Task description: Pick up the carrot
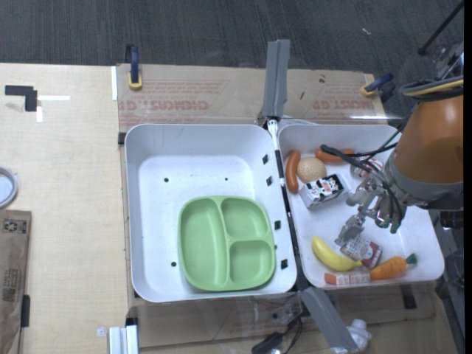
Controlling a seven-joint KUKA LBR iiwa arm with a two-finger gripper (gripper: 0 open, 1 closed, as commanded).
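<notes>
The carrot (388, 268), orange with a green tip, lies in the right bin (430, 251) near its front right corner. My gripper (351, 235) hangs over the middle of that bin, pointing down and to the left. It is left of and behind the carrot, apart from it, above a red packet (370, 255) and close to the banana (330, 254). Nothing from the bin can be seen in it.
The right bin also holds a sausage (293, 170), a round bun (311, 169), a small carton (324, 189), a slim orange piece (332, 154) at the back and a flat box (346, 278) at the front. A green divided plate (226, 242) lies in the left bin (147, 198).
</notes>
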